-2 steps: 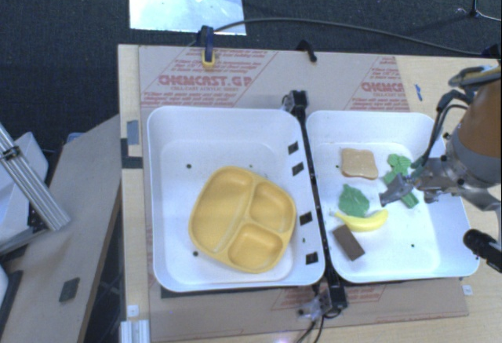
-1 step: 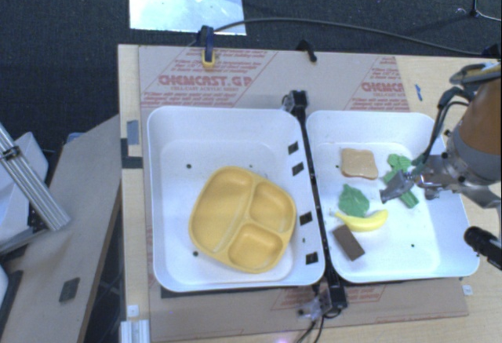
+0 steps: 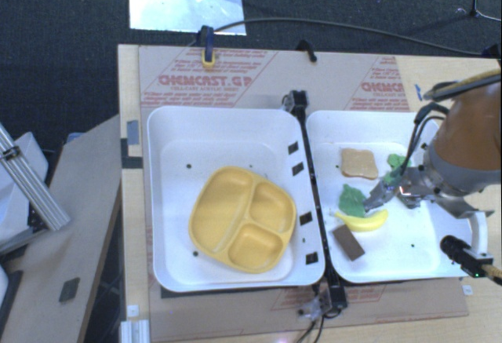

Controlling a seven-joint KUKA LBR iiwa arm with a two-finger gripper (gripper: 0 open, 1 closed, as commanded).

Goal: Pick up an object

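Note:
In the right bin (image 3: 408, 255) lie a tan slice of toast (image 3: 359, 163), a green leafy piece (image 3: 352, 200), a yellow banana (image 3: 364, 220), a brown block (image 3: 348, 242) and a second green piece (image 3: 396, 161) partly behind the arm. My gripper (image 3: 382, 193) hangs low over the bin, just right of the green leafy piece and above the banana's right end. Whether anything sits between its fingers is hidden from this angle.
The left bin (image 3: 169, 200) holds a yellow divided tray (image 3: 241, 218). A black divider with clips (image 3: 307, 192) runs between the bins. The arm's orange and grey wrist (image 3: 467, 149) covers the right bin's far right side.

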